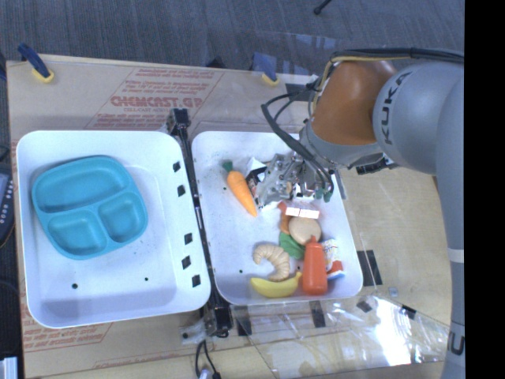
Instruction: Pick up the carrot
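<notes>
Brown board printed "CHEMCAST GP" in red covers the bench (95,93) under two white bins; the left bin (47,298) carries a blue sectioned plate (88,205). Toward the right bin's (209,152) far edge the carrot (241,191) lies free on the floor, green end toward the far-left corner. Just right of it hangs the gripper (278,186), finger spread unclear, on the arm (410,117) lettered "KUKA", with a croissant (274,259), banana (275,286) and red bottle (314,268) near the near-right corner.

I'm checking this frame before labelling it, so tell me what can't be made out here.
- Gripper: finger state is lost in metal clutter and blur in the camera view.
- Contact between gripper and carrot: too small to judge.
- Toys beneath the red bottle: overlapped by the pile.
- Arm: cut off at the right edge.
</notes>
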`<state>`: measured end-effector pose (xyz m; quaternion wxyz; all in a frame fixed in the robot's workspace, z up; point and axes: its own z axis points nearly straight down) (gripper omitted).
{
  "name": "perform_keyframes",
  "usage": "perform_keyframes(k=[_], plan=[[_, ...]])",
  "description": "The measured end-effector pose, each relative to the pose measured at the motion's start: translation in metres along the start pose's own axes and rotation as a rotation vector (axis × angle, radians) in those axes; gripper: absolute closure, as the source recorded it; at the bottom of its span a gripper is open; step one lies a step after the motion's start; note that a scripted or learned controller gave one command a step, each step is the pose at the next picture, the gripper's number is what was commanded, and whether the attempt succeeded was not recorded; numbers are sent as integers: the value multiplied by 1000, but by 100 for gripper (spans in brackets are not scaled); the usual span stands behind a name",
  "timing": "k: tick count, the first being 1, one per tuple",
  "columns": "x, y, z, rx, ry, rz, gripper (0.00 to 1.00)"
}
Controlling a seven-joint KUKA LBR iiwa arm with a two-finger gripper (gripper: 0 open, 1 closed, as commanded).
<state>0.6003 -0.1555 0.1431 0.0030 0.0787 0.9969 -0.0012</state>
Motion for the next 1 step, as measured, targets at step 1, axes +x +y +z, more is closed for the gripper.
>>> perform_keyframes(k=[1], plan=[[29, 82, -51, -3, 2, 258, 100]])
